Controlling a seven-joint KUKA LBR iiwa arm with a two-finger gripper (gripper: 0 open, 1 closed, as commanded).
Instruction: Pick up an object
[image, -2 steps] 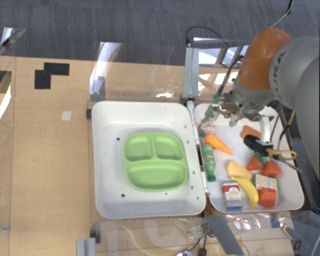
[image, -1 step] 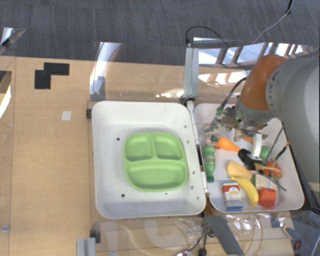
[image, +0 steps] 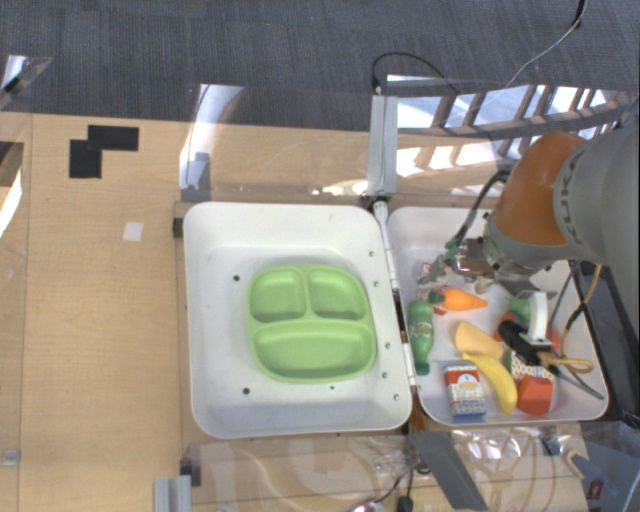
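Taking the green divided plate (image: 310, 322) as my reference, I see it lying flat in the middle of the left white bin (image: 215, 400), its two small compartments toward the far side and the long one toward me. Right of the plate, across the wall shared by the two bins, the right white bin (image: 408, 232) holds the loose objects. Nearest the plate is a green bottle (image: 421, 334), lying just inside that wall. Further right and nearer me sits a small red and white carton (image: 464, 389), with a yellow banana (image: 488, 362) beside it, and a red block (image: 535, 394) touching the banana's near end. An orange carrot (image: 464, 299) lies right of the bottle's far end. The gripper (image: 447, 268) hangs just beyond the carrot, low over the bin; I cannot tell from here how it is set or whether it has anything. The orange band (image: 535, 192) of the arm shows further right.
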